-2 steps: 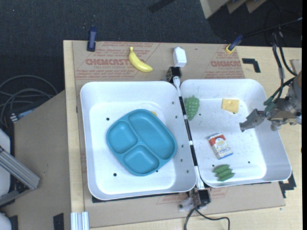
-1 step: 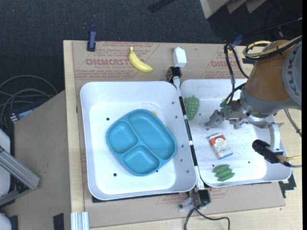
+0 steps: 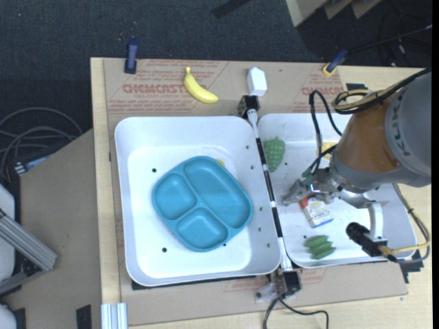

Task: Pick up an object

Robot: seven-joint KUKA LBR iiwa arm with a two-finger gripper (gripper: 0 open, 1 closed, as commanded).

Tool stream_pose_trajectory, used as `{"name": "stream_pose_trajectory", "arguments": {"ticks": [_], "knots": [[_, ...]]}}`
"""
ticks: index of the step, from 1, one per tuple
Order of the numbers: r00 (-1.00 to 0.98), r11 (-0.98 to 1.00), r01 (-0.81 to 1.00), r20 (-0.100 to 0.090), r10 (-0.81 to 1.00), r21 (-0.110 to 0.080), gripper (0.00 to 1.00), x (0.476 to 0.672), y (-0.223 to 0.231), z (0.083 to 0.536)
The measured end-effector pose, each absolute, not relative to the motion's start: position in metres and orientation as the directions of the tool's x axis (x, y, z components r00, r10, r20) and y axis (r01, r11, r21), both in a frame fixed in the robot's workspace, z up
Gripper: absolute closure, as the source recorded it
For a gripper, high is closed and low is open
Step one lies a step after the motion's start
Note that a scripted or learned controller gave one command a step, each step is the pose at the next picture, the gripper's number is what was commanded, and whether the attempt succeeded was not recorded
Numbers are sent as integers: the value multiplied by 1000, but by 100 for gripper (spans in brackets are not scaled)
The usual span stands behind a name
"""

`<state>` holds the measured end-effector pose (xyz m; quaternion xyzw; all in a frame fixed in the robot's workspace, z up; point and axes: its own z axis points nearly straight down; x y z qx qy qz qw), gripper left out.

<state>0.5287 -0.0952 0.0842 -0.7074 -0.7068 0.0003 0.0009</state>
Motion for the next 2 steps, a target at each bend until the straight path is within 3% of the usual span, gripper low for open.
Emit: {"name": "stream_pose_trajectory", "arguments": {"ticks": [1, 2], "knots": [[2, -2, 1000, 0, 1000, 0, 100, 529, -95, 94], [-1, 1, 1000, 1, 1000, 1, 100, 549, -31, 185]]}}
